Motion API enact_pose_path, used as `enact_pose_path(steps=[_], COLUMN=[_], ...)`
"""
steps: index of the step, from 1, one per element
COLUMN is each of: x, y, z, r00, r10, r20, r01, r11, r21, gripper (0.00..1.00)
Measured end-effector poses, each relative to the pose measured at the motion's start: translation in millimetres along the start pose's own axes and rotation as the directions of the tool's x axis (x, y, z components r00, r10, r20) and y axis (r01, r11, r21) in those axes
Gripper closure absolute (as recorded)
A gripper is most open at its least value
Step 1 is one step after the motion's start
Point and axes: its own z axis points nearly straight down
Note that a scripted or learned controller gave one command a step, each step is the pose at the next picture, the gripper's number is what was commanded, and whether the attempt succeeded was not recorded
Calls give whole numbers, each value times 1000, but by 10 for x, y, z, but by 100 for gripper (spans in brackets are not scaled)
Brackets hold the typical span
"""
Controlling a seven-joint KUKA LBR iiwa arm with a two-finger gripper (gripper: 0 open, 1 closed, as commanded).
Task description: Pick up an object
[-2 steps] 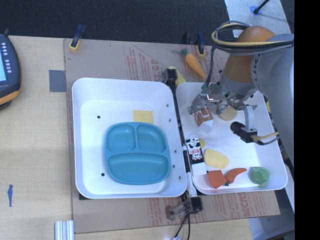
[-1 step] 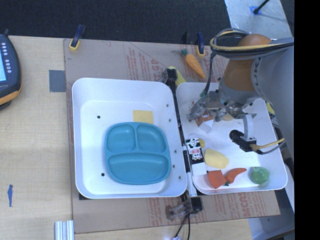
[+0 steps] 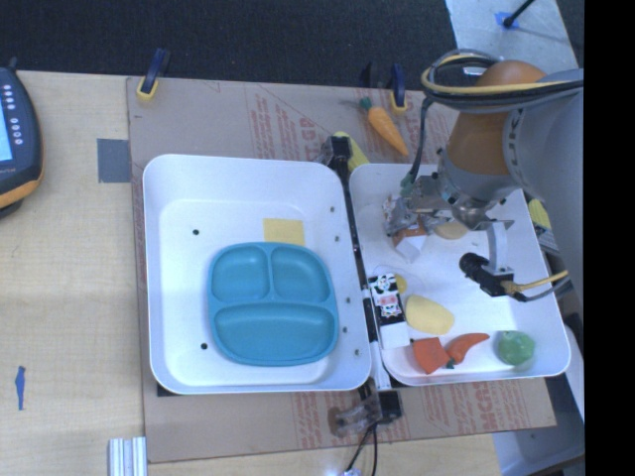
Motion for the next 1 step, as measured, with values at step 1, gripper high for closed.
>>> enact_pose_path(steps=[1], x=[359], y=[-653], z=[-936], r00=[1000], r10=[-4], r20=[-4], r01=[4], r11=[1000], r21=[-6], gripper=[100])
